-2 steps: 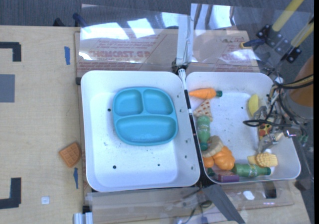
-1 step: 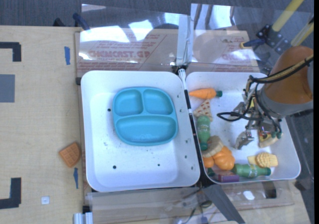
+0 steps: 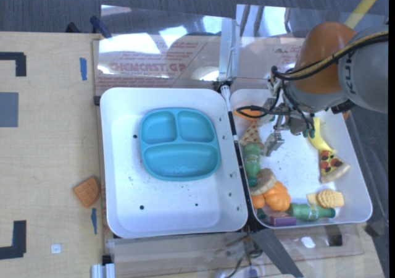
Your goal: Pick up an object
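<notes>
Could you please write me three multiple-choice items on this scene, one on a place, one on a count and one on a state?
1. Where does the blue divided plate lie?
A. in the left bin
B. in the right bin
C. on the bench outside the bins

2. How many compartments does the plate have?
A. two
B. three
C. five

3. How does the gripper stand?
A. over the right bin, nothing between its jaws
B. over the left bin, holding the plate
C. above the waffle toy on the bench

Key: 1 A, the plate sits in the left bin. 2 B, two small sections above one wide one. 3 A, it hangs above the toy food with bare jaws.
</notes>
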`<state>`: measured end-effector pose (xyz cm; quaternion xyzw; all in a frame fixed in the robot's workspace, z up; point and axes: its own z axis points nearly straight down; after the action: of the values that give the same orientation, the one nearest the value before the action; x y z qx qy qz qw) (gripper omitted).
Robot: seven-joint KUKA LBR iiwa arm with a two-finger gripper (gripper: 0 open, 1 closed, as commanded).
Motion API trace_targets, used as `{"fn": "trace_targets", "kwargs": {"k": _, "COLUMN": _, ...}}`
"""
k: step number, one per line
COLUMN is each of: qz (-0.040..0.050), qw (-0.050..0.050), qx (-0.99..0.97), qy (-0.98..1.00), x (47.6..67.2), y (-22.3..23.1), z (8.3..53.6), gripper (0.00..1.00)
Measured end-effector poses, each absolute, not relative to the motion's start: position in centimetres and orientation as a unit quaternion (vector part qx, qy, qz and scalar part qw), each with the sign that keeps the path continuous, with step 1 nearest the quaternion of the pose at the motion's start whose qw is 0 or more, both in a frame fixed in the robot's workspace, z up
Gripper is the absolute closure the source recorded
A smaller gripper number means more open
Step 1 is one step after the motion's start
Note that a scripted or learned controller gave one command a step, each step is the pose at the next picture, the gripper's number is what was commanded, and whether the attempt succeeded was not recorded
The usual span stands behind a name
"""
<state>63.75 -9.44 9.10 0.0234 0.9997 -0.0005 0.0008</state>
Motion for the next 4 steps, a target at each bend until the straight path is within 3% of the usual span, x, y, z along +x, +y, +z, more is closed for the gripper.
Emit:
{"fn": "trace_targets", "kwargs": {"k": 1, "qz": -0.0017, "qw": 0.006, "qx": -0.006, "qy": 1.000, "x": 58.5, "y": -14.5, "z": 9.0, "gripper": 0.00}}
{"fn": "trace_targets", "kwargs": {"k": 2, "qz": 0.0002, "qw": 0.005, "qx": 0.007, "qy": 1.000, "x": 66.7, "y": -11.9, "z": 11.2, "gripper": 0.00}}
{"fn": "trace_targets", "kwargs": {"k": 4, "qz": -0.0017, "qw": 0.004, "qx": 0.008, "qy": 1.000, "x": 57.8, "y": -22.6, "z": 8.9, "gripper": 0.00}}
